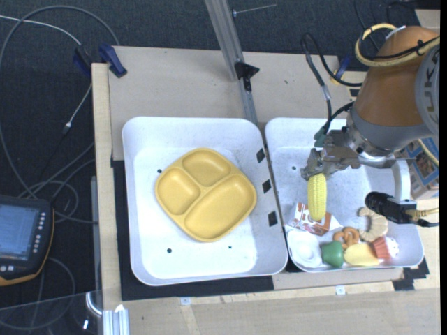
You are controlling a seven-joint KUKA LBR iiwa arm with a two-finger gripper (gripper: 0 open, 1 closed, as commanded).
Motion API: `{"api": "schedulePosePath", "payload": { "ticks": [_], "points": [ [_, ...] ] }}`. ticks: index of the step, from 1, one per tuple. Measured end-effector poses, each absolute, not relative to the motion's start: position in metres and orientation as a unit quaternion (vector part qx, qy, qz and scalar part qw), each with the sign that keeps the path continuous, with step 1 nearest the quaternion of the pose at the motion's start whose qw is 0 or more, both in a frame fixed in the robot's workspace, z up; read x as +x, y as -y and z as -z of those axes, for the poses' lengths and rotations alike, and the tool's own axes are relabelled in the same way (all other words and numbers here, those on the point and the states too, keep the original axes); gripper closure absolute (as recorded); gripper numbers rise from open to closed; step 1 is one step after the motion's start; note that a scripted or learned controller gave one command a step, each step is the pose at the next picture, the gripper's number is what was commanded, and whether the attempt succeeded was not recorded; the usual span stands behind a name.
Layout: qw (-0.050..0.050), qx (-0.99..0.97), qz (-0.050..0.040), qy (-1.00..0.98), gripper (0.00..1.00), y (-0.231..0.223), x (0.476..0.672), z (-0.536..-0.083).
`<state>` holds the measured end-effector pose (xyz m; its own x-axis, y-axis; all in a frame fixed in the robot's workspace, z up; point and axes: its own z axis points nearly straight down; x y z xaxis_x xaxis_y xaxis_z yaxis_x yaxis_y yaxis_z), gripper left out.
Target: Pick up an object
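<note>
A yellow corn cob (317, 196) lies lengthwise in the middle of the right bin (283, 160). My gripper (316, 169) hangs right at the cob's upper end, and its tips reach down to the cob's top. The grey arm with its orange band (399, 65) comes in from the upper right and covers the bin's far right part. Several small toy foods sit along the bin's near edge: a white piece (306, 248), a green one (333, 255), a yellow one (361, 256) and a pretzel-like piece (373, 223).
A yellow three-compartment plate (205, 194) lies in the left bin (140, 145). A metal post (227, 30) slants up between the bins. A red-and-white packet (304, 217) lies under the cob's lower end. Cables and a tablet (21, 237) are at the left.
</note>
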<state>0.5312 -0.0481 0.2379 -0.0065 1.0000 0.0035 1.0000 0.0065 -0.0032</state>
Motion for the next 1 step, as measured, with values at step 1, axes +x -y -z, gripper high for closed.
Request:
{"api": "schedulePosePath", "payload": {
  "ticks": [1],
  "points": [
    [0.003,-0.705,-0.0001,0.709,1.0,0.0009,0.5164,-0.2378]
  ]
}}
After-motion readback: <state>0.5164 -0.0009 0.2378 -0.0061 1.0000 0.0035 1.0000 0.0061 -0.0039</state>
